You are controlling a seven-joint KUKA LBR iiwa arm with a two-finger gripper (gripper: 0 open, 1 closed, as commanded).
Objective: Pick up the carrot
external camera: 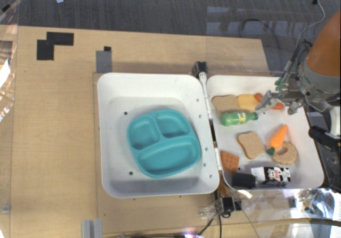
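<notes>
The carrot (278,137) is orange with a green top. It lies in the right bin (314,178), tilted, with its green end against a round tan cookie (286,153). My gripper (268,101) hangs over the far part of the same bin, up and to the left of the carrot and well apart from it. It sits above a small orange-red piece (277,106) that it partly hides. The arm's orange band (326,50) rises at the right edge.
The right bin also holds two bread slices (225,103) (250,144), a yellow piece (246,101), a green bottle (238,119), an orange cracker (229,160), a black block (243,180) and a black-and-white box (277,174). The left bin (112,93) holds a teal divided plate (163,142).
</notes>
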